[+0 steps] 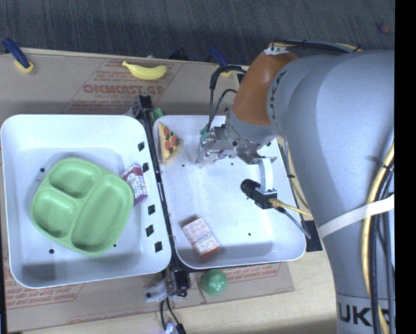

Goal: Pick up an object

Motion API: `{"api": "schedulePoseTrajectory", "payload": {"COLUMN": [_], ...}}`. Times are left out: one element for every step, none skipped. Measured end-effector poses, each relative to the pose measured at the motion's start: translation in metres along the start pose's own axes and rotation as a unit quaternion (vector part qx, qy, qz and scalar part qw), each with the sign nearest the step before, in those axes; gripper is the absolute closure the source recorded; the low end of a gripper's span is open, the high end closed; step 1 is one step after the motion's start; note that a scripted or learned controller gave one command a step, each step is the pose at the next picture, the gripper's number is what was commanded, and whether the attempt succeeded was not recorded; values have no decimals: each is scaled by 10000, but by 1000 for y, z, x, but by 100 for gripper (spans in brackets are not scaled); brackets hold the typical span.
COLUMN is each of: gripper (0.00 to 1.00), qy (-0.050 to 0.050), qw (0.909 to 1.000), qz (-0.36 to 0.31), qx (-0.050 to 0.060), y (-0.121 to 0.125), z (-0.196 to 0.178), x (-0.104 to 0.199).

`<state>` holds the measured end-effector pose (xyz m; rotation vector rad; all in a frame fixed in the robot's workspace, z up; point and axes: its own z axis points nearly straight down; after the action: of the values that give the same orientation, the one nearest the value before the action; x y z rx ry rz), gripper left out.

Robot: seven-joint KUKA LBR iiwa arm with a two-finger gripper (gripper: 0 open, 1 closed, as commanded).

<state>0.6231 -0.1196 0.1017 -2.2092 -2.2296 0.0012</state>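
Two white bins, one arm reaching in.
The gripper hangs near the pizza slice; its grip I cannot tell.

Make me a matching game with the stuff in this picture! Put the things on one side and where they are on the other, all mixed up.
Things:
1. green divided plate
2. pizza slice toy
3. yellow banana
4. green ball

Places:
A. on the cardboard behind the bins
B. in the left bin
C. on the bench in front of the right bin
D. in the right bin's far left corner

Right pairs: 1-B, 2-D, 3-A, 4-C
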Motion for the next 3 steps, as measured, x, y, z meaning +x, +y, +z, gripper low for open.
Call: {"api": "schedulePoseTrajectory", "payload": {"gripper": [100,0,0], "qy": [2,1,-11], "qw": [10000,10000,10000], "qz": [20,21,21], "qx": [-5,0,11], "y": [-53,-53,-50], "z": [-90,-90,-11], "x": [52,51,-32]}}
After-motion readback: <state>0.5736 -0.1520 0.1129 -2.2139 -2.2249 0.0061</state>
